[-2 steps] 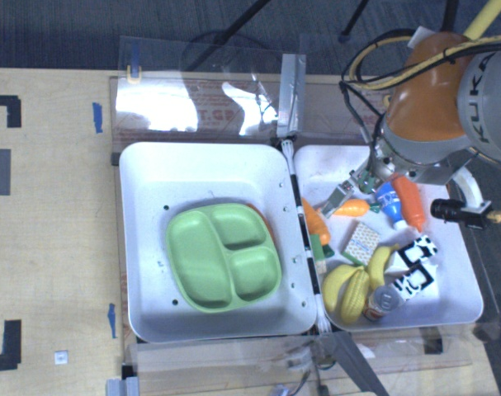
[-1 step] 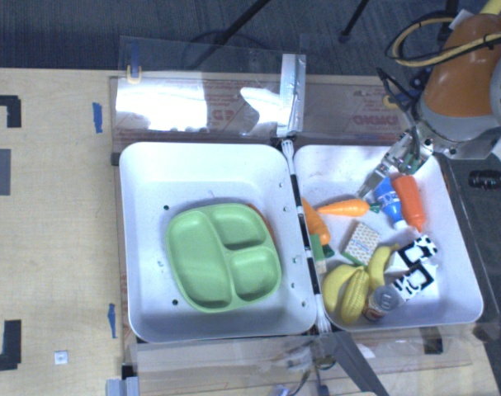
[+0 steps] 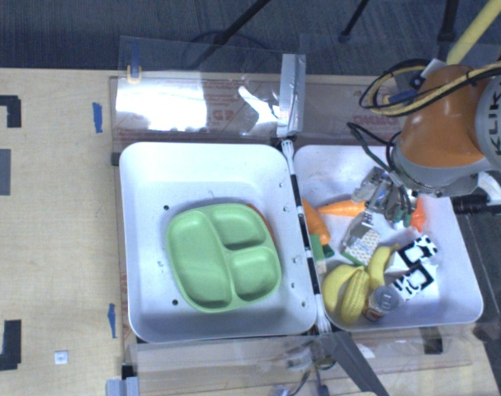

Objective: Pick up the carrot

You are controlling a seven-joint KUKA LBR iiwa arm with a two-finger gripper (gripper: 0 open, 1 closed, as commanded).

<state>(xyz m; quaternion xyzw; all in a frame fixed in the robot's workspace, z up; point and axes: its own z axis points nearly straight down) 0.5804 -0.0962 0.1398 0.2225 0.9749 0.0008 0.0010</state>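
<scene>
In the right bin (image 3: 469, 304), among clutter: the carrot (image 3: 342, 208) lying on its side on the white floor, tip toward the divider, just left of the pincer (image 3: 385, 198). Not lifted yet, by the look of it; nothing visibly between the metal parts. Pincer hanging low over the bin, beside the carrot's thick end, perhaps touching it. Open or closed: cannot tell, too much glare and tangle there. Left to do, judging from this: close on the carrot and raise it clear.

Hard to read: a second orange piece (image 3: 314, 220) by the divider, possibly another carrot-like toy with a green end. Bananas (image 3: 353, 287) near the front, a small can (image 3: 382, 300) beside them, a black-and-white block (image 3: 415, 269) to the right. Green divided plate (image 3: 225, 256) alone in the left bin (image 3: 143, 221). Arm's wrist (image 3: 440, 130) cut off at the right edge.
</scene>
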